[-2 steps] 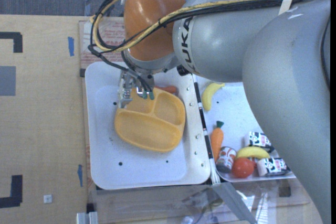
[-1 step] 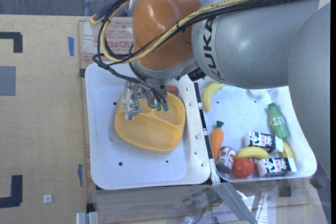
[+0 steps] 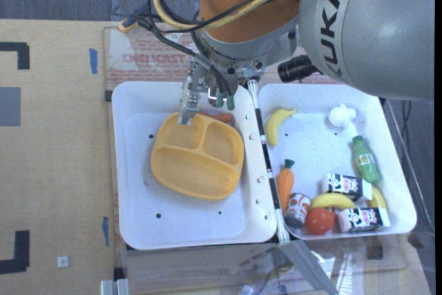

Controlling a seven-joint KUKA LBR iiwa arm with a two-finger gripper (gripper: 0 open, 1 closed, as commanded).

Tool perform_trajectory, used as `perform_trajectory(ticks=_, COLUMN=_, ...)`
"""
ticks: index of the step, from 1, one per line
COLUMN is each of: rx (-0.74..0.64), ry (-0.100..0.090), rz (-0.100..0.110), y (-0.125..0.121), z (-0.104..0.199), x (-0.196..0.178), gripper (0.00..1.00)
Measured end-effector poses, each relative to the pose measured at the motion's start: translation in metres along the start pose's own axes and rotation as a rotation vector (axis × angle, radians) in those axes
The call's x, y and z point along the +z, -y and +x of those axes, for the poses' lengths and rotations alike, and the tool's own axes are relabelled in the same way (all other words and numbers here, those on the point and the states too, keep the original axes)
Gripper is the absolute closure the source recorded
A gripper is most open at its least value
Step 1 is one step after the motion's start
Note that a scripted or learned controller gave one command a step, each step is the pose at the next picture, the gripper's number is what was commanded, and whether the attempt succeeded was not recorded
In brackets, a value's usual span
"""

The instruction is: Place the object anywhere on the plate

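Observation:
A yellow divided plate (image 3: 198,161) lies in the left white bin (image 3: 135,217). My gripper (image 3: 205,108) hangs over the plate's far rim, open, with one silver finger (image 3: 186,110) reaching down to the rim's left corner. A small red-orange object (image 3: 220,118) lies at the plate's far edge, just below the gripper's right finger; it is not between the fingers. The arm's orange band and grey body cover the top of the view.
The right bin (image 3: 394,128) holds a banana (image 3: 278,124), a white item (image 3: 342,115), a green bottle (image 3: 364,159), a carrot (image 3: 285,182), two small cartons (image 3: 343,184), another banana (image 3: 333,200), a tomato (image 3: 319,220) and a can (image 3: 297,209). A ridge separates the bins.

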State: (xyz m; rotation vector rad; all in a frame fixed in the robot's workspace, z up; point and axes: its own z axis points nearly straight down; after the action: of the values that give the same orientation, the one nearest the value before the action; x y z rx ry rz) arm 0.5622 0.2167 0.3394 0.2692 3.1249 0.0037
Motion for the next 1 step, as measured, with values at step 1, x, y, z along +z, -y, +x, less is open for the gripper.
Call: perform_trajectory(ticks=1, rx=-0.163, ry=0.0, rz=-0.001, y=0.0006, z=0.0526, x=-0.0389, gripper=1.0)
